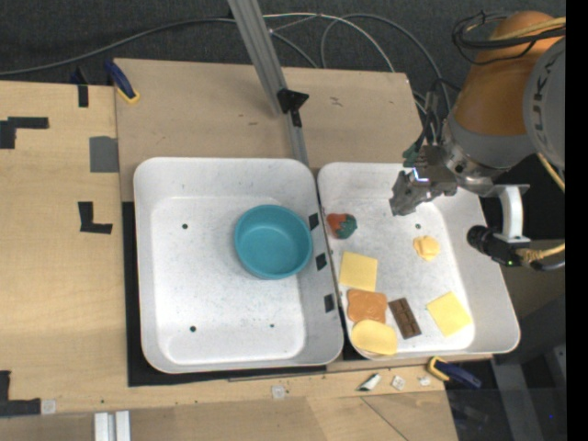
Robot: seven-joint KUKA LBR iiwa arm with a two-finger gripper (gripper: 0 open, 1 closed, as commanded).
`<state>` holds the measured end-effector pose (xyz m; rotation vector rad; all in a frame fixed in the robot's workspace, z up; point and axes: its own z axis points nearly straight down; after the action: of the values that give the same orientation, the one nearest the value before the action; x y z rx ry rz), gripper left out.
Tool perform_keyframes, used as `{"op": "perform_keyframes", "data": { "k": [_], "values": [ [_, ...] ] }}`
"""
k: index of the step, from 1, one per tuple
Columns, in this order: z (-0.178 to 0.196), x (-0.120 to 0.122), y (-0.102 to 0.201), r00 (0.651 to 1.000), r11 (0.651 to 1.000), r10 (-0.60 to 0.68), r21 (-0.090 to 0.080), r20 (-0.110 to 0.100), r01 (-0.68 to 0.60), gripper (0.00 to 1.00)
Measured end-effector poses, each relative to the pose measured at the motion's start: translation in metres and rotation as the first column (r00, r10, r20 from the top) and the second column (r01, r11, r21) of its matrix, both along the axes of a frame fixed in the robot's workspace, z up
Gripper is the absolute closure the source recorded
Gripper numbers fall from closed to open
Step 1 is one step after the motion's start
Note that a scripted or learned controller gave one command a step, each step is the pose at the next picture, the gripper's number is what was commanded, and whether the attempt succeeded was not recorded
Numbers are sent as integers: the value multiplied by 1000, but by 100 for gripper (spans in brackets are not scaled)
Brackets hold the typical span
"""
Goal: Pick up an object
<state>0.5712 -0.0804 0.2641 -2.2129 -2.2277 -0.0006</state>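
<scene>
My gripper (405, 200) hangs over the upper middle of the right bin (487, 338), its dark fingers pointing down with nothing seen between them. Below and to its right lies a small yellow lump (425, 246). To the gripper's left, near the bin's left wall, sits a red and green toy (342, 225). Lower in the bin lie a yellow square (358, 271), an orange block (367, 305), a pale yellow oval piece (374, 337), a brown bar (403, 317) and another yellow square (449, 313).
The left bin (175, 274) holds a teal bowl (272, 241) near its right side. A grey pole (257, 39) slants in from the top toward the bins' shared edge. Cables trail across the bench behind the bins.
</scene>
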Motion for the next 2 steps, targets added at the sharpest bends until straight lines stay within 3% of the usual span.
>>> {"op": "perform_keyframes", "data": {
  "k": [2],
  "values": [
    [-3,2,106,1000,1000,0,0,-1,0,100]
  ]
}}
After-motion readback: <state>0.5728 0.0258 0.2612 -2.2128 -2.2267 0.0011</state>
